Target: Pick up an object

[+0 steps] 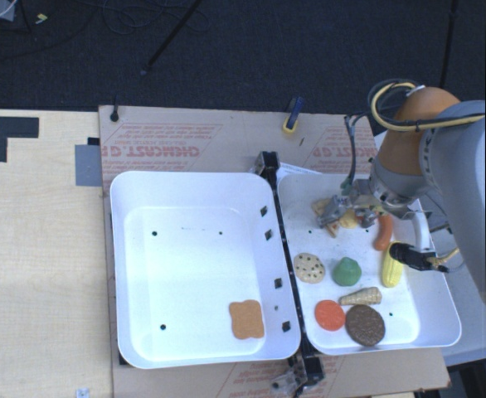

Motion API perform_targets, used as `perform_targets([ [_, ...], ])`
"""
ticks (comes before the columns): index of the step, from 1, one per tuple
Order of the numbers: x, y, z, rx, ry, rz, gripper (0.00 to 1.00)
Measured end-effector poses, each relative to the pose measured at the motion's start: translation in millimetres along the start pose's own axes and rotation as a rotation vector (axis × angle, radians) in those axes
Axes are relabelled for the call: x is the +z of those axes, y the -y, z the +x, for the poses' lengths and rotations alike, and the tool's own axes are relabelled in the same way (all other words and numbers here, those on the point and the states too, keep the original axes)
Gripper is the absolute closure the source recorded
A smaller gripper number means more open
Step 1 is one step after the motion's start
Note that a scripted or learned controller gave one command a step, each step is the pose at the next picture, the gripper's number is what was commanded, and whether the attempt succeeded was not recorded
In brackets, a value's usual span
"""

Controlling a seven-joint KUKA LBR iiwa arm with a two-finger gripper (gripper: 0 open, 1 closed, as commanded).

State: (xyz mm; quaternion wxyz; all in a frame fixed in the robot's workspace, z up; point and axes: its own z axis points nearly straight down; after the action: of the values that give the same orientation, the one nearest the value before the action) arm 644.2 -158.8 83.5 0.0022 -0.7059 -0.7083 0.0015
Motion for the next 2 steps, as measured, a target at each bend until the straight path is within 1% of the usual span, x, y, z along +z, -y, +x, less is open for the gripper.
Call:
perform_targets([
  [1, 0.2, 1.8, 30.6, 0.003, -0.001, 0.004, 0.0],
  [2, -6.4, 2.4, 29.4, 0.0, -0.001, 0.01, 1.0],
])
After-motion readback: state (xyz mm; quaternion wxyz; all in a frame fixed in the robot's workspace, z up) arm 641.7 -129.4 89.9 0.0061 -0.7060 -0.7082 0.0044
